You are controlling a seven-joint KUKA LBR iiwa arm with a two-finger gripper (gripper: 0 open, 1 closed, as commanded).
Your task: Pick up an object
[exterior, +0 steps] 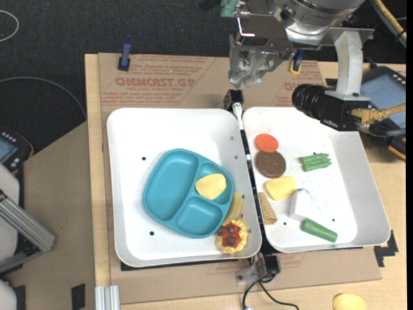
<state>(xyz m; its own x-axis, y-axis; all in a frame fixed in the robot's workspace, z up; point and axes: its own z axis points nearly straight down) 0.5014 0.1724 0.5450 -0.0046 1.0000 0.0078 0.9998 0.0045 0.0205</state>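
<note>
Camera view shows a bench covered with brown cardboard [161, 76], bearing two white bins. The left bin [122, 173] holds a blue divided plate [174, 196] with a yellow piece [210, 186] on it. The right bin [361, 192] holds an orange disc [266, 142], a brown cookie [270, 164] and green pieces. The gripper [255, 66] hangs above the far edge, well apart from them; its state I cannot tell. Around the bench the floor is dark.

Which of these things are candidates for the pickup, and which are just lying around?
Candidates, in the bins:
blue tray
yellow piece
orange disc
brown cookie
green pickle
gripper above them

Lying about:
blue clamp
yellow object
</note>
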